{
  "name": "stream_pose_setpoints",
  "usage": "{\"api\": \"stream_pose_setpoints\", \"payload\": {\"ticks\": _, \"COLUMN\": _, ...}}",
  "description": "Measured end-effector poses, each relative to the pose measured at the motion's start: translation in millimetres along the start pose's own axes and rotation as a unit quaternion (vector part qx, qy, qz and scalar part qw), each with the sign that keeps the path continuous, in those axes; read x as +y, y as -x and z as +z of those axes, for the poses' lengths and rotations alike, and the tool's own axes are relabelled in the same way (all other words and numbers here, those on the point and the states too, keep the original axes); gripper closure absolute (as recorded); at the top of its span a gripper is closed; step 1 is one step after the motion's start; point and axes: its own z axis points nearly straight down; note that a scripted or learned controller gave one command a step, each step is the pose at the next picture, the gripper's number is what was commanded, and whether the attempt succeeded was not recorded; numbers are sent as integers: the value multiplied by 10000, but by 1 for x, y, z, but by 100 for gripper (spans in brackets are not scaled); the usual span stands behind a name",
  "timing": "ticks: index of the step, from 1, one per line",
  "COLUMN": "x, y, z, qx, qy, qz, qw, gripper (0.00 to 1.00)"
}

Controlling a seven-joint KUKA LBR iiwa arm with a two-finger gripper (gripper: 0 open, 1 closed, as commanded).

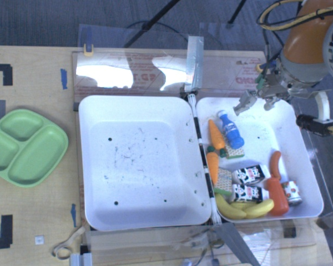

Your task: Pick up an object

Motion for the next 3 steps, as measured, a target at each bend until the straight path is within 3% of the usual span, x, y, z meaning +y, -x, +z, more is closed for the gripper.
{"api": "stream_pose_setpoints", "payload": {"ticks": 1, "x": -17, "y": -3, "z": 129, "qx": -6, "qy": 18, "qz": -1179, "qw": 9930, "gripper": 0}}
{"api": "stream_pose_setpoints", "payload": {"ticks": 2, "x": -17, "y": -3, "z": 118, "qx": 5, "qy": 27, "qz": -1174, "qw": 9931, "gripper": 100}}
{"api": "stream_pose_setpoints", "payload": {"ticks": 3, "x": 28, "y": -41, "z": 30, "qx": 2, "qy": -1, "qz": -622, "qw": 9981, "gripper": 100}}
